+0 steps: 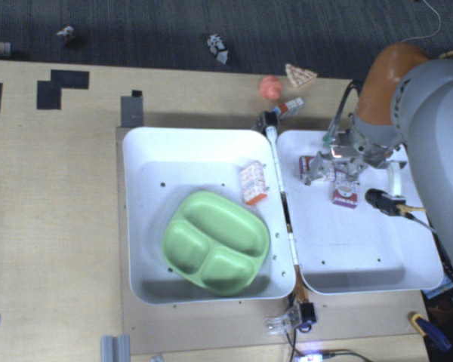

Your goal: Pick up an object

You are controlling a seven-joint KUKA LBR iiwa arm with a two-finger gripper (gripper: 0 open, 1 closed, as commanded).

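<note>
Since the small red packet [345, 196] lies flat in the upper part of the right bin [362, 270], just below the gripper [337, 166] in the frame, I'd want the gripper centred over it and lowered straight down before closing. Whether the gripper is spread or closed I cannot tell. A second reddish piece [309, 166] sits close at its left and could get nudged. The green divided plate [215, 240] lies in the left bin [136, 202], well apart.

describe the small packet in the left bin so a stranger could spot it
Find the left of the two shallow white bins. By its right wall, just past the big green divided plastic plate, lies a small white-and-orange packet. It is the only small, pale thing there.
</note>
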